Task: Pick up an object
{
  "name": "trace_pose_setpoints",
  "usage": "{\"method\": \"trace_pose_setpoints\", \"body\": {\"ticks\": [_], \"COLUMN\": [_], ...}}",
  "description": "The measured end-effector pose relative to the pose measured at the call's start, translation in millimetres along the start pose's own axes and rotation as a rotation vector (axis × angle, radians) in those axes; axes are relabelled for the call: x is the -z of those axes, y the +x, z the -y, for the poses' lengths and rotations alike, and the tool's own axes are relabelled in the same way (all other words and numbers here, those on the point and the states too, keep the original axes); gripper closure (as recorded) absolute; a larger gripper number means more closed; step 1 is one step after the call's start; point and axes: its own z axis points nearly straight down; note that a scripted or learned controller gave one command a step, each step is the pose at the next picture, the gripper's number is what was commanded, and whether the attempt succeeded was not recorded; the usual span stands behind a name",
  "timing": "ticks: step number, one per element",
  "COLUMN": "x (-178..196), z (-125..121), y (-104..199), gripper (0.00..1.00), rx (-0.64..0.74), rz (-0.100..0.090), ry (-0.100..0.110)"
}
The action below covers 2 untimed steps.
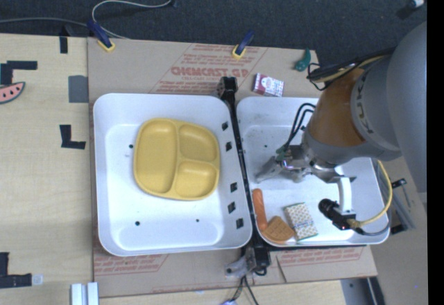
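- while it hangs low in the right bin [361, 111], the claw [272, 170] leaves its spread impossible to tell.
- the carrot [259, 207], cracker [279, 229] and patterned packet [301, 220] lie just below it.
- the yellow plate [176, 158] sits well left.

Small red-and-white packet [267, 84] on cardboard [201, 71] behind bins; two yellow clamps [243, 46].

Yellow tray [177, 158] glossy plastic; bins [111, 179] smooth white, probably plastic.
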Motion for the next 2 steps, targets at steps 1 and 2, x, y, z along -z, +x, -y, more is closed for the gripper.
{"method": "trace_pose_setpoints", "body": {"ticks": [1,2], "x": [9.6,98.2], "z": [-0.4,24.7], "y": [-0.7,77.0], "gripper": [1.00,1.00], "rx": [0.000,0.001], "rz": [0.002,0.000], "ry": [-0.003,0.002]}}
